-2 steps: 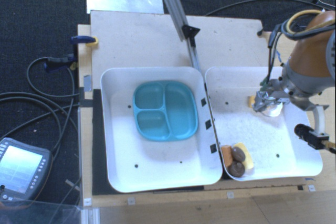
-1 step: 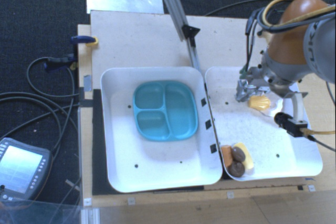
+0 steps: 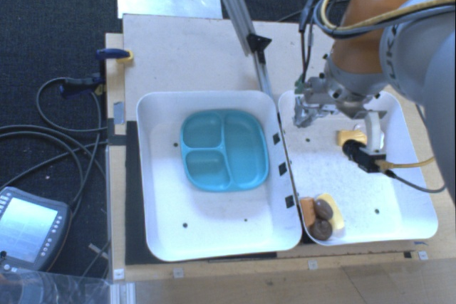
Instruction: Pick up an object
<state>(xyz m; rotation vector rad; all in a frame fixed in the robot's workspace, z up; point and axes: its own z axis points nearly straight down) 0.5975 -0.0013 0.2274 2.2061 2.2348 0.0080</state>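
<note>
Grey arm (image 3: 420, 46) enters from right edge of view, upper half, angled down toward left. Orange band (image 3: 370, 18) bulges above wrist, rounded, facing camera. Yellow and black cables loop over band's top and run back along arm. Wrist (image 3: 342, 92) below band, grey metal, tilted downward. Hand (image 3: 305, 114) at wrist's lower left, pointing down and left, metallic, seen from above. Black block with yellow cable (image 3: 365, 155) hangs off wrist's lower right side. Finger spacing unreadable from this angle.

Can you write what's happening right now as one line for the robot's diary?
pincer: over right bin, far end | plate: teal, in left bin | small objects: right bin near corner, untouched
</note>
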